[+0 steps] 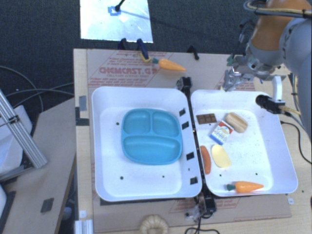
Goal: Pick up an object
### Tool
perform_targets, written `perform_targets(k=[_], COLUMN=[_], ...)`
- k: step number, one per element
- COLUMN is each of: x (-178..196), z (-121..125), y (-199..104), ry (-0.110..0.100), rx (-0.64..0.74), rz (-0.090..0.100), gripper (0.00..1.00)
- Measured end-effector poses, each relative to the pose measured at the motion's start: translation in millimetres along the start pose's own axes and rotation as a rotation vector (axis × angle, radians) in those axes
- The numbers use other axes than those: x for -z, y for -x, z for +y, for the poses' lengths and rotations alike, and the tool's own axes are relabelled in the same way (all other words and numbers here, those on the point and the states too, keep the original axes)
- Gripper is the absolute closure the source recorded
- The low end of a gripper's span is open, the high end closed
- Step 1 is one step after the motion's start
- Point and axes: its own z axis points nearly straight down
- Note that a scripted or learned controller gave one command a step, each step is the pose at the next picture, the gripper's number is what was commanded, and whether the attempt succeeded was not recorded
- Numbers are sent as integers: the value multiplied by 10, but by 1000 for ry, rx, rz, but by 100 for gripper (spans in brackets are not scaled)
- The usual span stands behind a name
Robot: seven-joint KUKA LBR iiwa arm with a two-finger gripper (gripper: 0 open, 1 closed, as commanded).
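Gripper (233,80) well apart from carrot (245,185)

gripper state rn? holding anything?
Gripper: above the right bin's far edge, nothing visibly held; open or shut cannot be told.

Both white bins (273,145) and the blue divided plate (151,136) look like smooth, slightly glossy plastic.

blue plate (151,136), white bins (105,145), orange carrot (245,185), brown chocolate (205,118)
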Motion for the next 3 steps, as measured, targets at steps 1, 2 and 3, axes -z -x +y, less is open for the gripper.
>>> perform_targets(k=[1, 2, 3], x=[193, 163, 136], z=[14, -153, -297], y=[-2, -572, -1127], ry=[-3, -6, -7], rx=[0, 3, 3], rz=[0, 2, 2], gripper=[100, 100, 100])
